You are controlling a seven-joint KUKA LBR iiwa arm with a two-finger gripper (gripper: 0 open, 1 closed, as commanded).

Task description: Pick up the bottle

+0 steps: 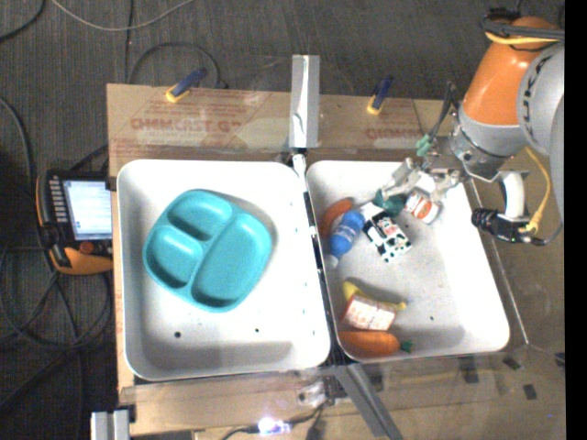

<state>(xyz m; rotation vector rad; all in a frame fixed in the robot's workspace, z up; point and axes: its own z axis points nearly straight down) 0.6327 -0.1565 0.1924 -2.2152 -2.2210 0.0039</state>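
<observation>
A teal divided plate (209, 248) fills the left bin (128, 337). In the right bin (486, 328), the blue bottle (345, 235) lies near its left wall, long axis slanting, cap end toward the bin's lower-left. The gripper (415, 183) hovers upper right, fingers parted, holding nothing; it should descend across the bottle's width.

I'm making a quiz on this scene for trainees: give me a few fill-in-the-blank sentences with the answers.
1. The teal divided tray lies in the ___ bin.
2. The blue bottle lies in the ___ bin.
3. The carrot lies at that bin's ___ edge.
4. The end effector hovers over the ___ bin.

Answers: left; right; near; right
</observation>
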